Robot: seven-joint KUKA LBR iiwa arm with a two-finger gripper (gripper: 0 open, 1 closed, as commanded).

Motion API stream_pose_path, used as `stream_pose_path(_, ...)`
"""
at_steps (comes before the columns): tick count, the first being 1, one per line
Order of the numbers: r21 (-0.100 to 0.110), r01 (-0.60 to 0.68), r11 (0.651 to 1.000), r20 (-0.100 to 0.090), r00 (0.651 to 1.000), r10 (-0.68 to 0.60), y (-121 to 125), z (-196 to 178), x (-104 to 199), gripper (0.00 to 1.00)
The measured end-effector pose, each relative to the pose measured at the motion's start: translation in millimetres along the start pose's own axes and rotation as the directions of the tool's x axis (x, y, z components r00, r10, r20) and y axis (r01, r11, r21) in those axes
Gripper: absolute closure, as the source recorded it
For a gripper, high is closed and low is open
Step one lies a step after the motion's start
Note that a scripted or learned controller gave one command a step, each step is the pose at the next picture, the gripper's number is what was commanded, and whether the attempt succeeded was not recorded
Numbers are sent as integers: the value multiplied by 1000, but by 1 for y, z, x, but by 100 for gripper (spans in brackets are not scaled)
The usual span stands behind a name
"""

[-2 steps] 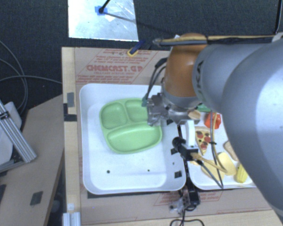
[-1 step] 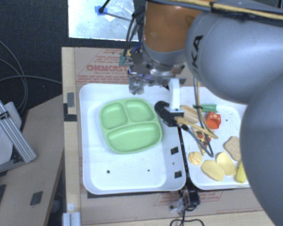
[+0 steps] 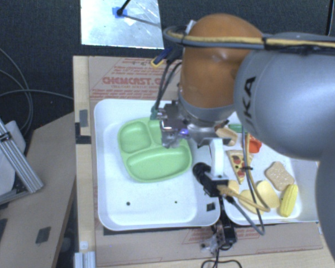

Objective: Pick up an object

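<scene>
1. From the camera view, I see the arm (image 3: 279, 82) reaching in from the right, its orange band and grey body covering much of the right bin (image 3: 301, 214) and the rear edge of the left bin (image 3: 156, 216).
2. The gripper (image 3: 173, 130) hangs over the right rear part of the green divided plate (image 3: 153, 149). I cannot tell how its tool end is set; the wrist hides it.
3. The green divided plate lies in the left bin, toward its rear and right side, with three compartments facing up. The front half of that bin shows bare white floor.
4. In the right bin I make out a pizza slice (image 3: 238, 163) near the dividing wall, a cracker-like toast piece (image 3: 279, 175) toward the right edge, a yellow corn cob (image 3: 288, 200) at the front right, and a pale yellow lemon-shaped piece (image 3: 266, 193) just beside the corn.
5. A red-orange item (image 3: 253, 145) sits partly hidden under the arm, toward the rear of the right bin.
</scene>
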State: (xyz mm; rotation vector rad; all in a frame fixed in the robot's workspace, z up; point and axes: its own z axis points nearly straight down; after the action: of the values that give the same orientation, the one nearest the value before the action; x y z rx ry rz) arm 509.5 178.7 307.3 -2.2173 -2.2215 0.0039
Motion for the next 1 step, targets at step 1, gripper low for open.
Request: stream_pose_path(1,6,-5,1000,5,1000,5,34,133,-28,100)
